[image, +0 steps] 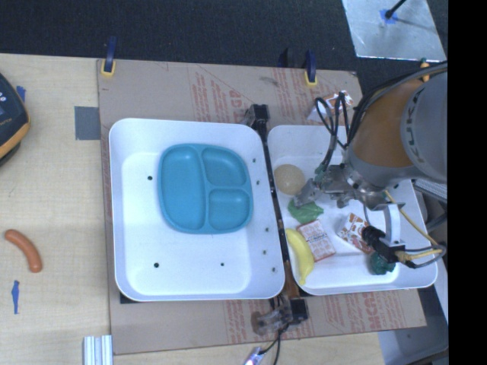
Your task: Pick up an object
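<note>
The grey two-finger gripper [313, 191] hangs low in the right white bin [415, 278], just above a crumpled green item [306, 211] beside a round beige ball [289, 178]; its grip state is unreadable

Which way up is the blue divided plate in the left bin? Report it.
Right side up. The blue divided plate lies flat on the floor of the left bin, its three compartments facing upward with nothing in them.

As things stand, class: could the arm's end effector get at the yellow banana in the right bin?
Probably yes. The banana lies uncovered at the right bin's front left, beside a small packet, with nothing lying on top. The end effector already hangs over that bin, just behind it.
</note>
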`<act>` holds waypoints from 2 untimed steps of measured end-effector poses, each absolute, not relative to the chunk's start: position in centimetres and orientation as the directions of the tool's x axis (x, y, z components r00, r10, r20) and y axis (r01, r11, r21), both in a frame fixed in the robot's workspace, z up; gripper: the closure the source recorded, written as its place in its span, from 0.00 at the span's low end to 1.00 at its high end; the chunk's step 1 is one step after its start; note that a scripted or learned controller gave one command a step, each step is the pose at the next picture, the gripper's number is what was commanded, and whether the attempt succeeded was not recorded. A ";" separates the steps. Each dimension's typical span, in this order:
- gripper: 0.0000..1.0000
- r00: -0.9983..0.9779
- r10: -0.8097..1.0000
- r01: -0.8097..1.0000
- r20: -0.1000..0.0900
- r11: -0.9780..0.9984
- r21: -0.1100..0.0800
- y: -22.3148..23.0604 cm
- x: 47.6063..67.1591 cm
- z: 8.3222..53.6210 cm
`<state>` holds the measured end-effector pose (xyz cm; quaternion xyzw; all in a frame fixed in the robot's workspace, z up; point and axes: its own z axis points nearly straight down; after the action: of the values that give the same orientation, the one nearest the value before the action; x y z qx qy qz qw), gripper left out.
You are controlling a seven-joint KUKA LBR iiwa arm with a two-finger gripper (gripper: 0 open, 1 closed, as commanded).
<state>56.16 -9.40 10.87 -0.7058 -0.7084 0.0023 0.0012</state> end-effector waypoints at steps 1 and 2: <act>0.00 -0.004 1.000 1.000 0.000 0.004 -0.003 -10.1 60.7 9.2; 0.00 -0.005 1.000 1.000 -0.001 0.005 -0.004 -9.2 55.7 9.1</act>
<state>55.75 -9.18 9.14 -0.7054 -0.7088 0.0018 0.0013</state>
